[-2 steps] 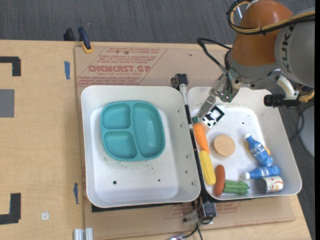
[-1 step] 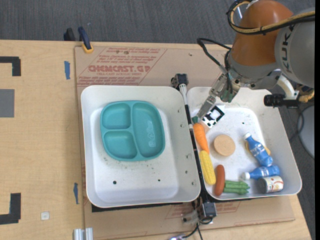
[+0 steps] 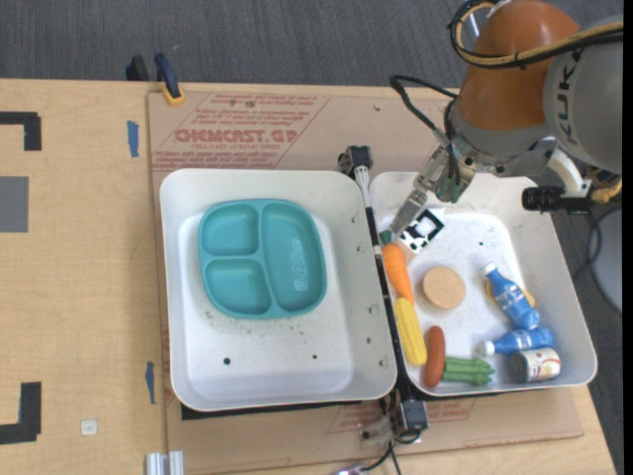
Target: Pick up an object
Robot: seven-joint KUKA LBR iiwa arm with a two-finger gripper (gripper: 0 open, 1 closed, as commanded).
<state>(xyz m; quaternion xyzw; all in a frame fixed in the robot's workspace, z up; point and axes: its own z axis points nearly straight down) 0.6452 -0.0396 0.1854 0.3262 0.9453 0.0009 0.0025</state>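
While the claw point(image 3: 404, 224) hangs low above the carrot point(image 3: 397, 268) in the right bin point(image 3: 579, 310), opening impossible to judge, nothing is lifted; pickup remains.

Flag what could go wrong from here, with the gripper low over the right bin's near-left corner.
The gripper sits close to the right bin's left wall, so a descent might strike the rim. The carrot and corn lie end to end along that wall, leaving little finger room. The hot dog touches the green vegetable; a grasp there might drag both.
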